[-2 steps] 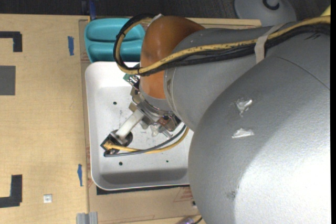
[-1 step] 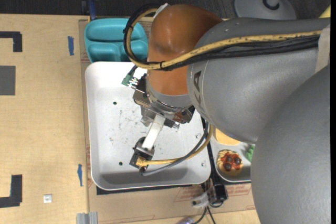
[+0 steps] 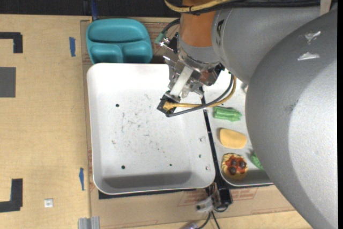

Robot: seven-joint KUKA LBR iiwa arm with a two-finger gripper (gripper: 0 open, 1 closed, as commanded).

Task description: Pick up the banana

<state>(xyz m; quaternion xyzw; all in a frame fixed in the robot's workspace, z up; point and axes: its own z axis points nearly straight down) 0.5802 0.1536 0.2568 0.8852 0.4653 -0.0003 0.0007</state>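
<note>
My gripper [image 3: 188, 79] hangs under the orange-banded wrist, above the right side of the left white bin [image 3: 107, 169], close to the wall between the two bins. I see nothing held in it. In the right bin [image 3: 244, 182] lies a pale yellow rounded piece [image 3: 233, 138]; I cannot tell whether it is the banana. The grey arm covers most of the right bin, so much of its contents is hidden.
A green toy vegetable [image 3: 226, 113] lies just above the yellow piece, and a round red-and-yellow toy food [image 3: 235, 164] lies below it. A small green bit [image 3: 255, 160] peeks out beside the arm. A teal divided tray [image 3: 119, 40] stands behind the left bin.
</note>
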